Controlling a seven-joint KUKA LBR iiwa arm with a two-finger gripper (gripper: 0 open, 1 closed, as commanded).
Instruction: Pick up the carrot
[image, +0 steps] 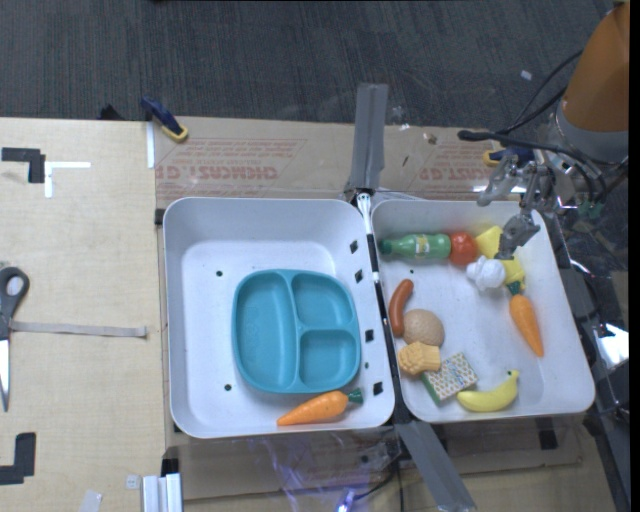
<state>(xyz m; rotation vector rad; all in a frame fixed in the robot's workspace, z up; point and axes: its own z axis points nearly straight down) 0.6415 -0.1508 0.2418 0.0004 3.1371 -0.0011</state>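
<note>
Gripper (518, 232), finger state unclear, hovers above carrot (526, 322); crowding toys risk a wrong grab, as does second carrot (318, 408).

Arm: I reach in from the right side of the view, my orange band at the top right corner.
Wrist: grey, hung with cables, sitting just below the band and angled down to the left.
Gripper (517, 232): I point it downward from the wrist, low over the upper right part of the scene.
Grip: I have nothing that can be seen between my fingertips.
</note>
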